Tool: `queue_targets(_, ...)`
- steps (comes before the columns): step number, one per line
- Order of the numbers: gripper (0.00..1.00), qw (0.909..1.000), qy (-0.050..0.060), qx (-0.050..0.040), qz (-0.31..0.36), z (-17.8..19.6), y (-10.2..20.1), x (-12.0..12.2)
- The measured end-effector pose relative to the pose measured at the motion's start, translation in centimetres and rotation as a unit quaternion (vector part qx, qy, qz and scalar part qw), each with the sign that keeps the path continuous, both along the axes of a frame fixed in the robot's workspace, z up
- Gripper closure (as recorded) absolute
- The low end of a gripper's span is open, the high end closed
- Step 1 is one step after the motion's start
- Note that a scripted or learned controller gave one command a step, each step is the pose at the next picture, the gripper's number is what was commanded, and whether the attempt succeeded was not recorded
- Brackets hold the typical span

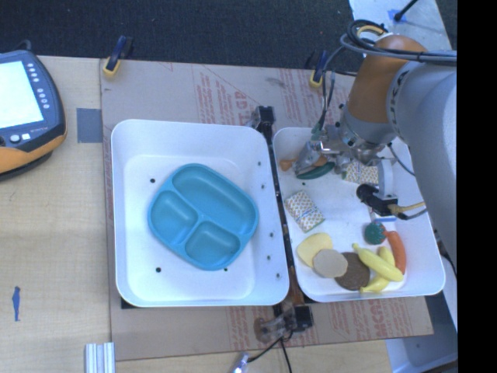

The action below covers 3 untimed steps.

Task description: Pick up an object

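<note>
The bench fills most of the frame, a pale wooden surface with a brown cardboard sheet laid over its middle. On that sheet sit two shallow white bins side by side: the left bin takes the centre of the frame and the right bin lies at centre right, their inner walls touching along a dark seam. The grey arm comes in from the upper right, its orange band above the wrist, and it reaches down over the upper part of the right bin. The left bin holds a blue divided plate, lying flat near its middle. At the left edge of the frame rests a control pendant with a lit screen. The gripper hangs low over the top left corner of the right bin, close to a dark green item; whether the pincer is spread or pressed together I cannot tell. Lower in the right bin lie the small things to pick from: a patterned packet near the left wall, a yellow slice touching a tan disc, a brown disc beside that, a banana and a carrot at lower right.
</note>
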State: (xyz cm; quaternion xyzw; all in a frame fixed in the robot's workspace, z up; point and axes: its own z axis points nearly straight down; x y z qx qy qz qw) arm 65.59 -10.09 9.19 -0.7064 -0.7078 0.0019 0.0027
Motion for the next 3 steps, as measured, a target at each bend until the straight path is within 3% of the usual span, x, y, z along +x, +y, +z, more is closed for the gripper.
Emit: queue_targets(3,0.00,1.0000,0.001,0.0004,0.000,-0.01,0.37,-0.02)
